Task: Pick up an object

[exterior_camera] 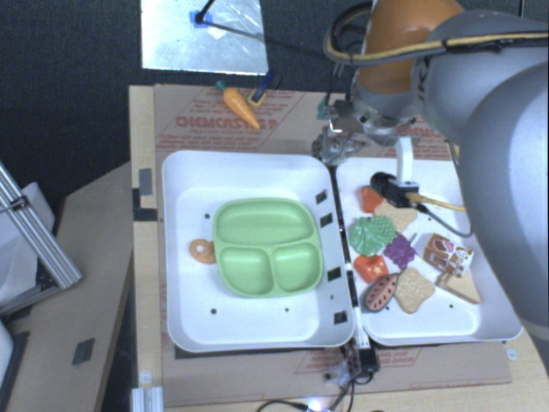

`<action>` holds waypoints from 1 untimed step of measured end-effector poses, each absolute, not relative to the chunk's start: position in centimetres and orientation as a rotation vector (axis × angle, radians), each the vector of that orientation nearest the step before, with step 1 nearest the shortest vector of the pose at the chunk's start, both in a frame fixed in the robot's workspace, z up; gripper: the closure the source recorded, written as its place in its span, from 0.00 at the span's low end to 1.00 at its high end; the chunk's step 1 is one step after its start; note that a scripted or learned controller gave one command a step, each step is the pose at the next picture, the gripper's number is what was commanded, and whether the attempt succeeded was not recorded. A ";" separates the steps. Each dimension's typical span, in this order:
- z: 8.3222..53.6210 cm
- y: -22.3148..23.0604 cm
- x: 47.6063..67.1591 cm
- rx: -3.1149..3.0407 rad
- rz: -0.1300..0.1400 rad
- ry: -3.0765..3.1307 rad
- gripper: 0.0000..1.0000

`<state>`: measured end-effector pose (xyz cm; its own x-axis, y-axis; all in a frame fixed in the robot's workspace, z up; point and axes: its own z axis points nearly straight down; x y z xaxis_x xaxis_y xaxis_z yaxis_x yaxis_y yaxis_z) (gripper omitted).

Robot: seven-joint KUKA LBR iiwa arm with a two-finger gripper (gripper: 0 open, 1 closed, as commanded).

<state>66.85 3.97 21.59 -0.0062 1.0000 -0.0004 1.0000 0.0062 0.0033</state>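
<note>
- Cardboard-covered bench (223,118) is seen carrying two white bins side by side.
- At the gripper (336,142), above the back edge between the bins, nothing is seen held; its state cannot be told.
- Toy food is heaped in the right bin (493,320); a lettuce piece (371,234) on top is judged easiest, approached squarely from above.
- The left bin (180,187) holds a green tray (266,247) and a small ring (202,251).
- The right bin's far side is hidden by the arm.
</note>
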 end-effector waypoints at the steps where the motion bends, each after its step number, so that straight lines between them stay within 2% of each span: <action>1: 21.6 3.9 66.2 2.218 0.001 2.223 1.00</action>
<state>66.23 3.85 21.62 -0.0020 1.0000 -0.0007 1.0000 0.0020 0.0013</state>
